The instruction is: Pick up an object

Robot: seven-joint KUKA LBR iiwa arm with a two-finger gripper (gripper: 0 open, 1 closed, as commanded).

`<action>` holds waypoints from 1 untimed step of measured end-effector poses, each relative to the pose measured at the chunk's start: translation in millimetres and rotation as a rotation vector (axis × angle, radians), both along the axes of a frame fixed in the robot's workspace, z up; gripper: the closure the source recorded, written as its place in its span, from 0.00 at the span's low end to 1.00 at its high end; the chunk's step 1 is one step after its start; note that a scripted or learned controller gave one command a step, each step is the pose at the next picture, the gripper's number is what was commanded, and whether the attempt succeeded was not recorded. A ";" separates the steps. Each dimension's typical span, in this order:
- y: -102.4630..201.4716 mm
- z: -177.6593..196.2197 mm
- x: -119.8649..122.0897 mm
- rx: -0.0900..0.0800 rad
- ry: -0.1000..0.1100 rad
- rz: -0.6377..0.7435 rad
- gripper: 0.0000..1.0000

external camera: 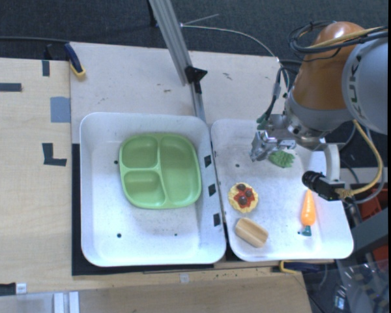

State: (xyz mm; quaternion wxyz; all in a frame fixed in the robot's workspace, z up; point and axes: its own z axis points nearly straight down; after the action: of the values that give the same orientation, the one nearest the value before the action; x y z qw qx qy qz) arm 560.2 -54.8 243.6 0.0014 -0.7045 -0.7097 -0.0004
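Right, your gripper [266, 146] hangs over the far part of the right bin [332, 243], and I cannot tell its state from this angle, so don't count anything as held. A green leafy toy [282, 158] sits just beside it on the arm side, possibly touching it; whether it is gripped or merely nudged is unclear. Likely failure: the gripper comes down off-centre and shoves the green piece toward the bin wall instead of closing around it. The other candidates lie nearer the camera than the gripper: a small pizza [243, 197], a bread roll [251, 232] beyond that, and a carrot [307, 208] off toward the arm side. The carrot lies just beside a black fitting [319, 184] on the arm, so a sweep that way could knock it. The pizza looks flat and may slip out of a pinch. The green tray [160, 171] in the left bin [98, 240] is well apart, no risk there.
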 end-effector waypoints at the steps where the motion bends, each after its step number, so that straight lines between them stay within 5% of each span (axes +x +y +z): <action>1: 53.6 -6.4 -19.0 -0.001 0.002 -0.001 1.00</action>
State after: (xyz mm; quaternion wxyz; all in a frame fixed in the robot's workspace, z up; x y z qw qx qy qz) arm 541.1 -1.2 237.2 0.0016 -0.7048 -0.7094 0.0007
